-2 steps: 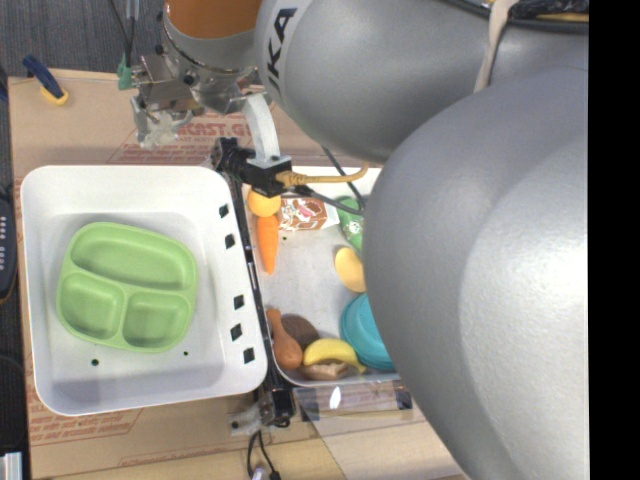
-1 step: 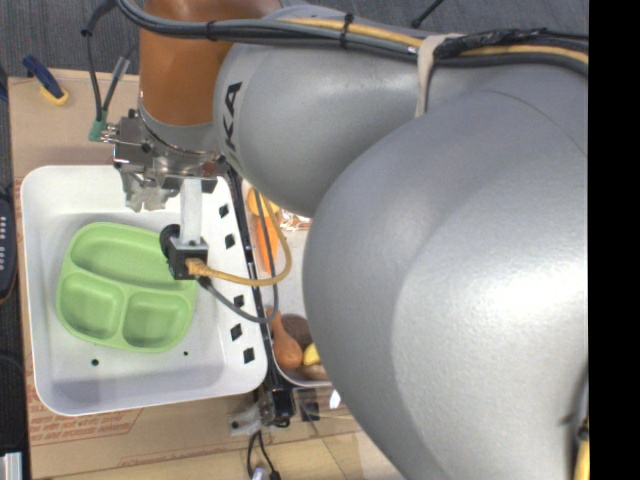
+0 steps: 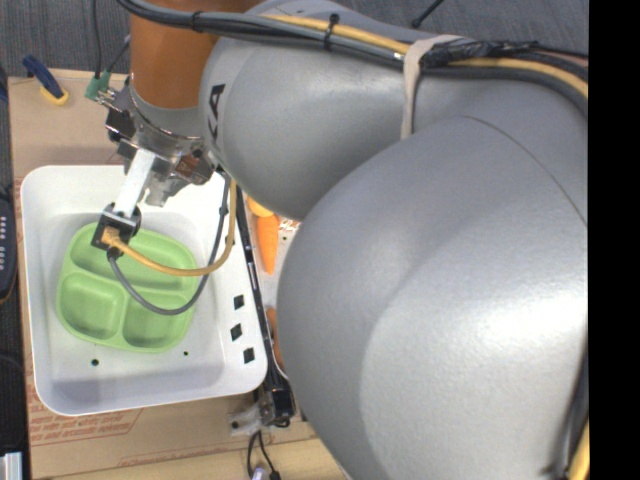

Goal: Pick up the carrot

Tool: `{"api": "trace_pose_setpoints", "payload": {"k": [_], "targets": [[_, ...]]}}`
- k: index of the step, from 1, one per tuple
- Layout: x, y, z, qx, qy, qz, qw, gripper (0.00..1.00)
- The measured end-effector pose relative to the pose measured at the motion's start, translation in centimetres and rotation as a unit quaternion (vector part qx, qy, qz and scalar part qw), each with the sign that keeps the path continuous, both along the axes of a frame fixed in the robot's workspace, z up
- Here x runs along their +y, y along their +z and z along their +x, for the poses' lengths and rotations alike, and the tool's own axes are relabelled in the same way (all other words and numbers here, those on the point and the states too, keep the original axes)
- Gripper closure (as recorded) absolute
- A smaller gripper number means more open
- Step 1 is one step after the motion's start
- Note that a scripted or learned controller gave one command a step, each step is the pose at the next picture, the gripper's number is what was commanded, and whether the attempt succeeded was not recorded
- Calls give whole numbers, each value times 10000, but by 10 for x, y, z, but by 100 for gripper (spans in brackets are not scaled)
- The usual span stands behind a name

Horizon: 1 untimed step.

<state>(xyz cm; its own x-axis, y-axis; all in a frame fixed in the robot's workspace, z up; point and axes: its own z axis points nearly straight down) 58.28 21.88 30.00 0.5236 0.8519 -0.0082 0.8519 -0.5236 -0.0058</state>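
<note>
Bin [image 3: 45, 368]: white, left side, holds the plate.
Plate [image 3: 100, 303]: green, divided, lying flat.
Gripper [image 3: 165, 168]: above the bin's far side; open or closed, cannot tell.
Carrot [image 3: 267, 243]: just past the bin's right wall, partly hidden by the arm [image 3: 450, 268].

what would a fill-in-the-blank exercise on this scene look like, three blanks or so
1. The divided plate in the left bin is ____ in colour.
2. The bin that holds that plate is ____ in colour.
3. In the camera view, the carrot lies to the ____ of the plate, past the bin's wall.

Missing words: green; white; right
</note>
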Motion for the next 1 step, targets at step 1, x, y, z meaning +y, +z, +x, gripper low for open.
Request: {"api": "trace_pose_setpoints", "payload": {"k": [1], "targets": [[-5, -130, 19, 47, -1278, -23, 9918, 100]]}}
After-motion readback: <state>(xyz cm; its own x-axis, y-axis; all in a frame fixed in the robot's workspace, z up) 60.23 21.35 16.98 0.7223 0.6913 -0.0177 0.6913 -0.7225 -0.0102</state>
